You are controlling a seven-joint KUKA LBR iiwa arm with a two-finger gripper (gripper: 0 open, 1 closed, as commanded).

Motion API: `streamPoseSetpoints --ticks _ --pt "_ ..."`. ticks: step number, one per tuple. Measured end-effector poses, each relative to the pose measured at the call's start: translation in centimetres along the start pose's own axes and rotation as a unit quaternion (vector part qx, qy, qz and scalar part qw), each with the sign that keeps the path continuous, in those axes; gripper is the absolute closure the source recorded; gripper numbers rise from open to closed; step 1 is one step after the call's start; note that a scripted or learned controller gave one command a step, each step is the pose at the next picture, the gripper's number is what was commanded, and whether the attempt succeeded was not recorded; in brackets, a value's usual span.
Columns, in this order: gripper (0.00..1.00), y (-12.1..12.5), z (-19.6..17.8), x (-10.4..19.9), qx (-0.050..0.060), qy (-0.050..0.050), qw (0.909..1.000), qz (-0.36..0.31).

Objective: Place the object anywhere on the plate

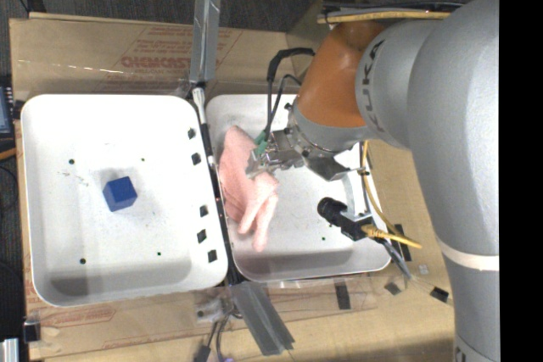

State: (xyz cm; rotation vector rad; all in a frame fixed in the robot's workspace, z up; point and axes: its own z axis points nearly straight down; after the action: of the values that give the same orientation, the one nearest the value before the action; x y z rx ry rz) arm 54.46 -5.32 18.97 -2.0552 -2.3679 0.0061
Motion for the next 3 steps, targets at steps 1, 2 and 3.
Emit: streamPoseSetpoints --ticks 1,2,3 --pt "1.00 0.1 -4.1 0.1 -0.001 0.000 1.0000 -0.004" --pt "1.00 2.5 -3.1 5.1 0.000 -0.001 0.9785 -0.206" --pt "1.00 5.2 -2.3 9.2 -0.002 -0.003 0.9167 -0.400"
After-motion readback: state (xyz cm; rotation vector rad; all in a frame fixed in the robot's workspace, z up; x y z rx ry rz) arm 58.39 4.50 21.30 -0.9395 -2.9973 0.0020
